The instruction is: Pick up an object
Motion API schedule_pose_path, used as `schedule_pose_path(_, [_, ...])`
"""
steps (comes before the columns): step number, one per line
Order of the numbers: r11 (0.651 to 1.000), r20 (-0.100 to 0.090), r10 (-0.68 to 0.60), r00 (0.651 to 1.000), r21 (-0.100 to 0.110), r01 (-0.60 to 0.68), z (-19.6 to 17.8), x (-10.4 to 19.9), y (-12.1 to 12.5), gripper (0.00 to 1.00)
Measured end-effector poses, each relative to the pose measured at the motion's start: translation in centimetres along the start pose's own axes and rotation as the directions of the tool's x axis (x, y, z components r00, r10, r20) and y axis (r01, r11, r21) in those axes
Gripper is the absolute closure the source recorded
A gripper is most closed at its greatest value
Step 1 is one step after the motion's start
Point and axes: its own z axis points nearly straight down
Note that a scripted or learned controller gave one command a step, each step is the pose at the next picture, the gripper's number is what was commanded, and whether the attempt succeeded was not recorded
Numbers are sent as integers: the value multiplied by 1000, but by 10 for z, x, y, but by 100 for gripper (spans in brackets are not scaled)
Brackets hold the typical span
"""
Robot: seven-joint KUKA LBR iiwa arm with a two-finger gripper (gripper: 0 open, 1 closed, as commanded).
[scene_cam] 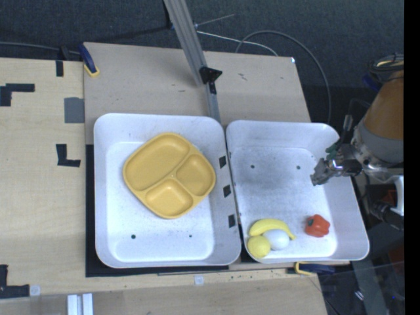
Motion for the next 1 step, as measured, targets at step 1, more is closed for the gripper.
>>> schedule_pose_path(1, [1000,0,0,1000,0,0,-49,0,1,100])
